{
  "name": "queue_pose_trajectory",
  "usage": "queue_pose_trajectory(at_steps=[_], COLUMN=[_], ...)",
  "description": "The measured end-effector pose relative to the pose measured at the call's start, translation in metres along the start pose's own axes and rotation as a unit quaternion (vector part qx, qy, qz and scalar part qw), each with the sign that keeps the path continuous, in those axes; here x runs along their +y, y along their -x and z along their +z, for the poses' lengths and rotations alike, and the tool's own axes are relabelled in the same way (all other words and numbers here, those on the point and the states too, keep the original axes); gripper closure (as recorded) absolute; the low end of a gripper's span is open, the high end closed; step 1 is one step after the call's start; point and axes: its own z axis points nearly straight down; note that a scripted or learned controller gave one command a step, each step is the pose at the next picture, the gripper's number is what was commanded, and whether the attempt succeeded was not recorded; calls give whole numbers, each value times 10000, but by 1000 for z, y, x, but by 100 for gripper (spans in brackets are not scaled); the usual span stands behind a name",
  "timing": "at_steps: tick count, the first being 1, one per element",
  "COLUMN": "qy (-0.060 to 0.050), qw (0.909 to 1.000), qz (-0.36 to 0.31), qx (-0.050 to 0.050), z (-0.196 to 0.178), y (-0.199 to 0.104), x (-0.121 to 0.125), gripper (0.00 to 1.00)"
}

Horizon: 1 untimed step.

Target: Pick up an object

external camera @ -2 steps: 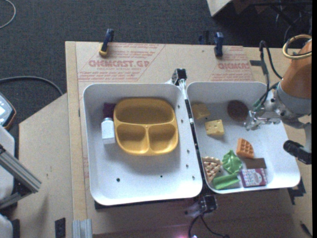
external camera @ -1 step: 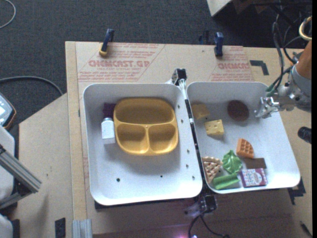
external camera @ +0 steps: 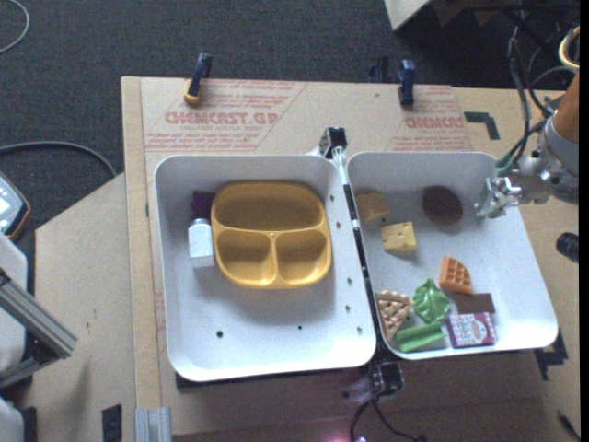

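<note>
I have the tool (external camera: pixel 497 196) hanging over the right bin (external camera: pixel 538 274) near its 2 o'clock rim, and I cannot tell how it is set; nothing shows in its grip. To do this well, I'd pick one target and centre over it before dropping: the brown disc (external camera: pixel 443 205), just at the tool's 9 o'clock, looks nearest and stands apart from its neighbours. The arm enters from 3 o'clock, wrist low, orange band (external camera: pixel 572 113) above. Further out lie the cheese wedge (external camera: pixel 398 238) and waffle (external camera: pixel 455 275); the crowded cluster near 6 o'clock I'd avoid. The yellow tray (external camera: pixel 271 233) sits in the left bin (external camera: pixel 175 274) across the worktop (external camera: pixel 133 201).
</note>
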Motion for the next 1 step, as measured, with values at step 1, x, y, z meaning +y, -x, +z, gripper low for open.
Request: queue_pose_trajectory(at_steps=[1], qy=[-30], qw=[10000], qz=[-18], qx=[26], z=[-9], y=[-47], x=[-21], gripper=[100])
